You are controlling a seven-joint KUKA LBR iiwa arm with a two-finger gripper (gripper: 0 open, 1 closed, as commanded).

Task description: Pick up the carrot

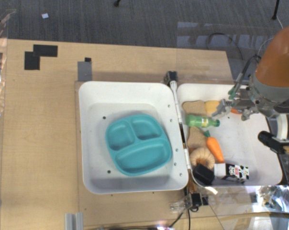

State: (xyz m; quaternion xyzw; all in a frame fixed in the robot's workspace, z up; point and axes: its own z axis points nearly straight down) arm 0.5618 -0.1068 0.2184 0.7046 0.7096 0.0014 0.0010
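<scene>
carrot point(214, 148) is lying in the right bin point(250, 176), roughly mid-bin toward its left side, green top pointing up-left, orange tip pointing down-right. it sits just below the green bottle point(202, 122), which lies on its side near the bin's left wall. right below the carrot: a doughnut-like pastry point(202, 155), touching or nearly touching it. a black round thing point(203, 174) and a small carton with a cow print point(235, 172) are near the bin's lower edge. a tan bread slice point(194, 107) and a yellow piece point(211, 106) sit at the upper left of that bin.

hand point(234, 108) is over the upper part of the right bin, up and to the right of the carrot, well apart from it. a bit of orange shows at the hand, can't tell what it is. can't tell how far the hand is open or whether it has hold of anything.

left bin point(92, 128) holds a teal divided plate point(120, 155), lying flat near the centre. both bins rest on the wooden table point(39, 143).
</scene>
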